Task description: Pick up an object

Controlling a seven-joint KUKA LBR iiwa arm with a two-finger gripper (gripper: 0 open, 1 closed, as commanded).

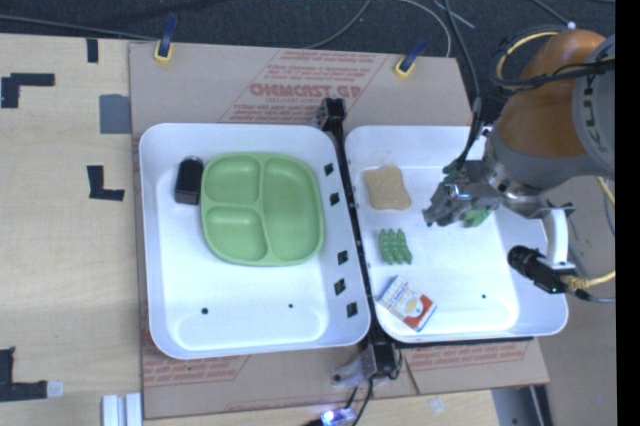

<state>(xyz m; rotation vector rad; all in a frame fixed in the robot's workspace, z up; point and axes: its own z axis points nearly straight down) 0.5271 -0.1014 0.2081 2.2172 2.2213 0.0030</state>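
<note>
Gripper is low over the right bin, with something green at its fingers; whether it is gripped cannot be told. Confirm grip before lifting. Alternatives nearby: tan sponge, green block, small packet

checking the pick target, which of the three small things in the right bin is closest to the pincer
The tan slice: it lies level with the pincer, just to its left. The green block sits lower, and the red and white packet is farthest, near the front edge.
</note>
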